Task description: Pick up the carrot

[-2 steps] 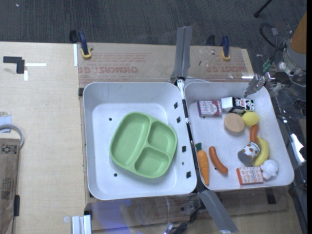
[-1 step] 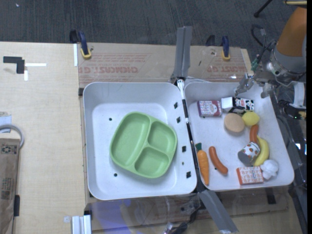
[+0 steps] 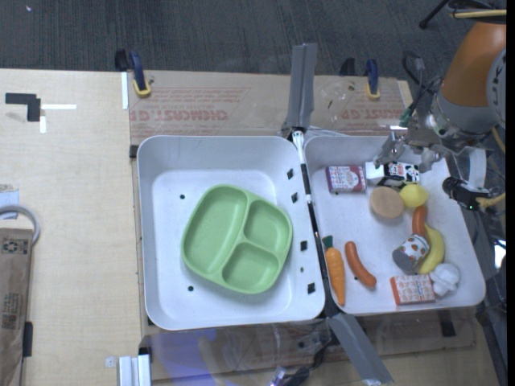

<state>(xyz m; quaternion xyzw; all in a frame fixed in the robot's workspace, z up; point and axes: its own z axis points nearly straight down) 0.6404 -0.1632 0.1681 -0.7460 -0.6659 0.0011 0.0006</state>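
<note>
The carrot [image 3: 335, 276] lies along the right bin's [image 3: 476, 273] left wall, with a sausage [image 3: 360, 264] just beside it and bare floor above. The gripper [image 3: 400, 153] hangs over the far edge, well apart, near a red box [image 3: 346, 178]; whether it is released or clenched I cannot tell.

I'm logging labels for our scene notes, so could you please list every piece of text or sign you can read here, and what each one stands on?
"CHEMCUT" or similar: red print, upside down, on the cardboard sheet behind the bins; the letters are too blurred to be sure.
Recycling symbol: on the brown paper bag at the left edge.
Print on the red-and-white carton: too small to read.
Print on the red carton near the banana: too small to read.
</note>
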